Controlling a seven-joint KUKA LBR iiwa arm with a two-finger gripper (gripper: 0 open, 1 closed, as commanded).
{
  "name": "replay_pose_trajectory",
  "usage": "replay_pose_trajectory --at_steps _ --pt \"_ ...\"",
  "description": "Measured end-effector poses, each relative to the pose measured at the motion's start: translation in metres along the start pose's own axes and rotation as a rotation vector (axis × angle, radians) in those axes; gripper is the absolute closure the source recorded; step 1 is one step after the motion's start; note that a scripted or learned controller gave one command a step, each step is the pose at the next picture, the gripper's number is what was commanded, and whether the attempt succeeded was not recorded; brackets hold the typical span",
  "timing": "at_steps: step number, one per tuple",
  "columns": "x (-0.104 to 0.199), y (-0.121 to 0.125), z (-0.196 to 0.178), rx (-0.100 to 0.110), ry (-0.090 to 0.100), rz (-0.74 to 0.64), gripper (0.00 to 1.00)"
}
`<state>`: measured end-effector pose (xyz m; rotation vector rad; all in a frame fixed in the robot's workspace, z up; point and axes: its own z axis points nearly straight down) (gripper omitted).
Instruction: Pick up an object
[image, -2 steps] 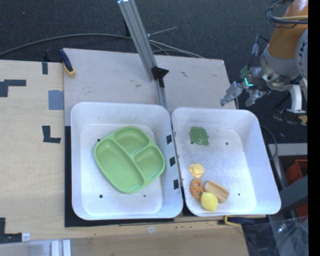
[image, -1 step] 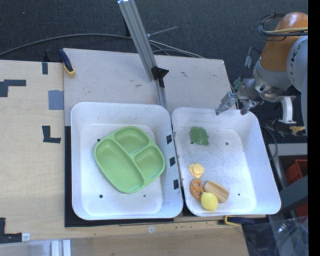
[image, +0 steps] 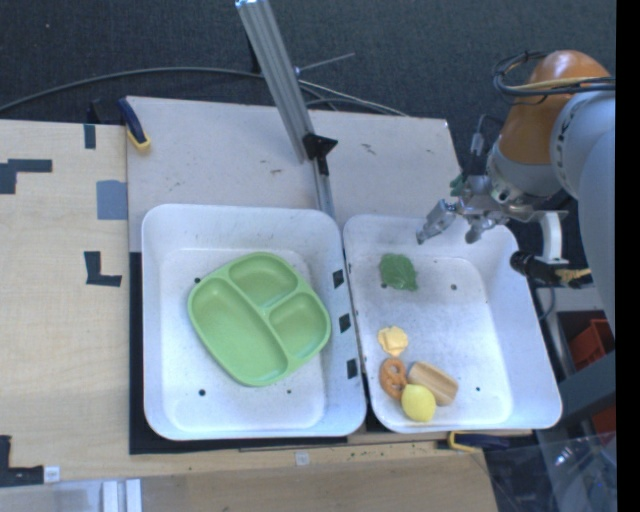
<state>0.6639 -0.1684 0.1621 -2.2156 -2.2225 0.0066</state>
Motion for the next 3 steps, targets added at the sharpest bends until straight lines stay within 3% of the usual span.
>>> replay_pose_trajectory --at_steps 1,2,3 --pt "-0.004 -0.009 0.060 0.003 0.000 0.001 0.00" --pt "-0.004 -0.007 0.046 -0.004 -0.001 0.000 1.00" --pt "0.006 0.000 -0.009 -0.010 0.000 0.000 1.00"
